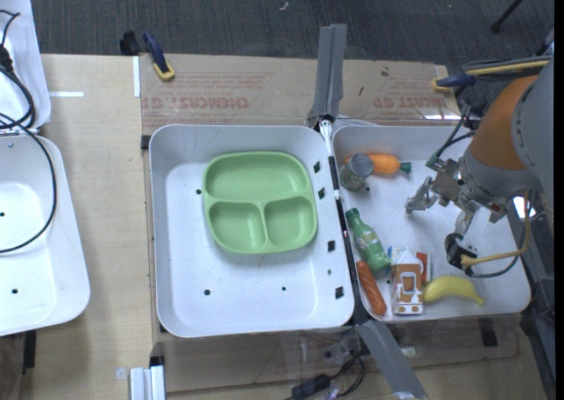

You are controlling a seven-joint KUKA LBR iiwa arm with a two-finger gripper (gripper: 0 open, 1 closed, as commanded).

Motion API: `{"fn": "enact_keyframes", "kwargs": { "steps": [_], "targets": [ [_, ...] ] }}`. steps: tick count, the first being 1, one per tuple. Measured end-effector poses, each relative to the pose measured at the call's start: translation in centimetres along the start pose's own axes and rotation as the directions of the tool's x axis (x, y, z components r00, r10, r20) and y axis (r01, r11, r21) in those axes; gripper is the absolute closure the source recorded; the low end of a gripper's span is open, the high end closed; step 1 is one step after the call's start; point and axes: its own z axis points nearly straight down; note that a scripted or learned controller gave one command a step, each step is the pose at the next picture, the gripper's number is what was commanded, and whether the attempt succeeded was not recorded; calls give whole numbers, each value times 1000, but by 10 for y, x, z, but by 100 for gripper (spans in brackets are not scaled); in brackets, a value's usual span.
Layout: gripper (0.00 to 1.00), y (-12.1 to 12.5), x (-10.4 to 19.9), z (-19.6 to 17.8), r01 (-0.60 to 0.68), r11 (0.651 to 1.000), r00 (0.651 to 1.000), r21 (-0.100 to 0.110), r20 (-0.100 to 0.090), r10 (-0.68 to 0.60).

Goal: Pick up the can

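Camera view: small round metallic can (356,173) beside smooth orange carrot (383,164)

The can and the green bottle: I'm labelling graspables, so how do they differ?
The can is grey, short and stubby; the green bottle is longer and slimmer. The can sits at the bin's far end touching a carrot; the bottle lies nearer the middle. Both lie in the right bin along the divider.
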Motion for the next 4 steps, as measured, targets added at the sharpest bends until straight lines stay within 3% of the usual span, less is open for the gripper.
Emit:
{"fn": "enact_keyframes", "kwargs": {
  "steps": [1,2,3,4],
  "targets": [
    [0,-57,24,-106,-59,998,998,0,1,59],
    [0,-31,18,-46,-102,995,995,3,2,102],
    [0,56,39,-88,-99,995,995,-2,0,99],
    [0,-11,30,-43,-346,938,938,3,2,346]
  ]
}}
